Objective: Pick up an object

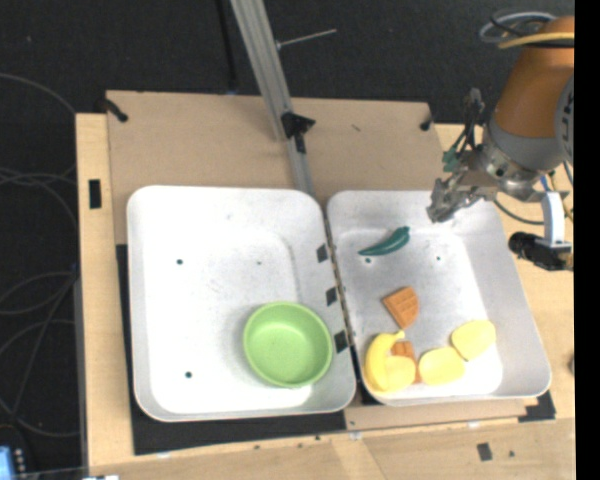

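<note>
Right bin's (480, 230) middle lies open; yellow pieces (427, 360) crowd its near edge.

Bins (220, 238): white, matt plastic, speckled. Bowl (287, 343) at 6 o'clock: smooth green plastic. Bench (200, 133): matt, cardboard-brown. Pole (263, 53) at 12 o'clock: metal.

Tan bench (200, 138) with two white bins side by side: left bin (170, 268), right bin (480, 268)

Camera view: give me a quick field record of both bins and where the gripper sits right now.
left bin: green bowl near its front right corner
right bin: teal curved piece toward the back; orange wedge mid-bin; yellow pieces clustered at the front
gripper: over the right bin's back edge, nothing seen between its fingers
arm: enters from the right
</note>
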Controlling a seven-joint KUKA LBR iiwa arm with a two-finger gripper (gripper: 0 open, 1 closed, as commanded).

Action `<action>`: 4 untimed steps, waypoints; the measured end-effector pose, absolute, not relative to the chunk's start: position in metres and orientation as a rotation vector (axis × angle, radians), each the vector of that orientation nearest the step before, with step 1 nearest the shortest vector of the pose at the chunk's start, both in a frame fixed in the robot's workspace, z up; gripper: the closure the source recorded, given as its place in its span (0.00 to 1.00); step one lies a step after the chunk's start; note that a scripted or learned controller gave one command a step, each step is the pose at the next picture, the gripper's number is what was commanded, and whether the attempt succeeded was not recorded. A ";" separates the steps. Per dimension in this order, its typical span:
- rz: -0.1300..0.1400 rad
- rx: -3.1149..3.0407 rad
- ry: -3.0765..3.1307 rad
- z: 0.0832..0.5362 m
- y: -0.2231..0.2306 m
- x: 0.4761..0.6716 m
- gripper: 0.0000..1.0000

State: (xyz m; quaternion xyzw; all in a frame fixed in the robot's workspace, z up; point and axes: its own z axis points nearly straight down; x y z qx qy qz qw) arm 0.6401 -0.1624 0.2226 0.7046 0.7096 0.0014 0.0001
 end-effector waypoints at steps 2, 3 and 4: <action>0.003 2.214 2.230 0.236 -0.061 0.597 1.00; 0.001 2.215 2.230 0.229 -0.009 0.579 1.00; 0.001 2.215 2.230 0.224 0.041 0.563 1.00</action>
